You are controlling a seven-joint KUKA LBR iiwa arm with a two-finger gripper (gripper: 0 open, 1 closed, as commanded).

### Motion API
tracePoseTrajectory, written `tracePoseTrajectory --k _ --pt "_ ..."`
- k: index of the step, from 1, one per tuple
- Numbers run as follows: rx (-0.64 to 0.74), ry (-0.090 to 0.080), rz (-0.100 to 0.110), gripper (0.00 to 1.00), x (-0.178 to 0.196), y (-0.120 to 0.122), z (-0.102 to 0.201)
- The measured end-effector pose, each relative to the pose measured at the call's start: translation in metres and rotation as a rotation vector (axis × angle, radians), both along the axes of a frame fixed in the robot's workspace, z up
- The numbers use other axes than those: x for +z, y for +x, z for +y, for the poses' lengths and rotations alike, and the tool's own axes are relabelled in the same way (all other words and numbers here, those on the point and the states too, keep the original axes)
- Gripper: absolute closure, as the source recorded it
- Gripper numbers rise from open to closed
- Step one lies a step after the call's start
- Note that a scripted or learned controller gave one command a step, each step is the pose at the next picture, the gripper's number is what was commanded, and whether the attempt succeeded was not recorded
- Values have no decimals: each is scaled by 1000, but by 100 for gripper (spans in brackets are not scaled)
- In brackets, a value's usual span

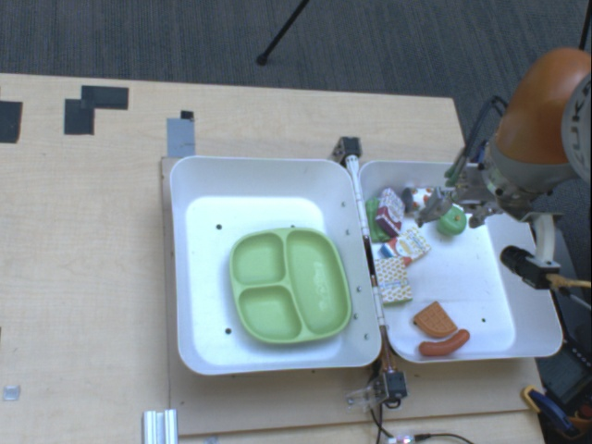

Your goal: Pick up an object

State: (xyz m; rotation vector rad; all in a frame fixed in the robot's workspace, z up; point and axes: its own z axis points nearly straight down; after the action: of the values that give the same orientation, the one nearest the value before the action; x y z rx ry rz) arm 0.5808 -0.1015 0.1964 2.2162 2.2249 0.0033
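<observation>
Hand over the right bin's far end, next to a green ball

The left bin (185,248) holds a green tray (289,285); the right bin (518,336) holds the toys. The hand (450,213) hangs by the ball (451,221); I cannot tell whether it is clenched or released. The ball is round, with no long axis or heading. It sits beyond the sausage (444,343) and biscuit (433,319), and could roll away from a skewed pinch.

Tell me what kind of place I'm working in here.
Probably a robot lab's test bench, not a kitchen: two white bins clamped side by side on a wooden bench, toy food and a green plate as props, tape marks, grey carpet.
</observation>
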Motion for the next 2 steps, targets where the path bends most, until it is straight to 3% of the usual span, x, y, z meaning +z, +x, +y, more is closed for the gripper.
tracePoseTrajectory --k 1,2 --pt "-3 -2 -2 0 -110 -93 -8" --pt "-1 -2 -9 100 -99 -90 -7"
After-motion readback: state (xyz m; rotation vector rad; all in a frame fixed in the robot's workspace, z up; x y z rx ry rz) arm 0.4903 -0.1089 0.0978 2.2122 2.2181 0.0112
